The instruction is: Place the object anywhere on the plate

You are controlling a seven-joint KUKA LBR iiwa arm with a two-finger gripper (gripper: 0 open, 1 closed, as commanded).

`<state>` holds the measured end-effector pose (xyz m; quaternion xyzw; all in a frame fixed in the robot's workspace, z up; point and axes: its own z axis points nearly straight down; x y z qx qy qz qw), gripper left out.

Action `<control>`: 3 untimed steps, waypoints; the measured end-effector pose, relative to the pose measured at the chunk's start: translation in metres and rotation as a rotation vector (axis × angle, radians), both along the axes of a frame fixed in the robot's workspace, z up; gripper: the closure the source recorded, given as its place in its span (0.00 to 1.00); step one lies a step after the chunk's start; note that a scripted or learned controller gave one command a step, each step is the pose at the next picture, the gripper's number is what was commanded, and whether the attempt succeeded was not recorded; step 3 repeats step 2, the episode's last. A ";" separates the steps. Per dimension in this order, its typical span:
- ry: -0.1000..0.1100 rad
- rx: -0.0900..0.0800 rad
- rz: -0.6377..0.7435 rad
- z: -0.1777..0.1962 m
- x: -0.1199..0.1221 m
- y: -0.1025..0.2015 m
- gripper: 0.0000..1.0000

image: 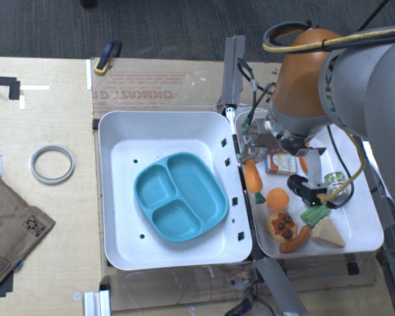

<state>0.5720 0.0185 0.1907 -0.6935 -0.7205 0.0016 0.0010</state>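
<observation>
Jaws: we cannot tell their state; the gripper sits low over the right bin, its tip lost behind the wrist and cables.
Front of right bin: a wedge of toy cheese, a sausage and a small pizza slice lie close together.
Middle of right bin: an orange ball, a carrot by the left wall, a green piece and a can partly behind a black cable.
Under the arm: a small carton, its print too small for us to read.
Plate: the blue three-compartment plate lies in the left bin, nothing on it.
Writing: we read "BOX" on the brown cardboard at left; the red mirrored lettering on the cardboard sheet behind the bins is hard to make out.
Bench: a tape ring lies well left of the bins.
Far: a blue-and-yellow clamp sits at the bench edge.
</observation>
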 end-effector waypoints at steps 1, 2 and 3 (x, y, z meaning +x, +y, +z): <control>0.001 0.000 0.148 0.000 -0.027 0.072 1.00; 0.000 0.000 0.148 0.000 -0.027 0.072 0.00; 0.000 0.000 0.148 0.000 -0.027 0.072 0.00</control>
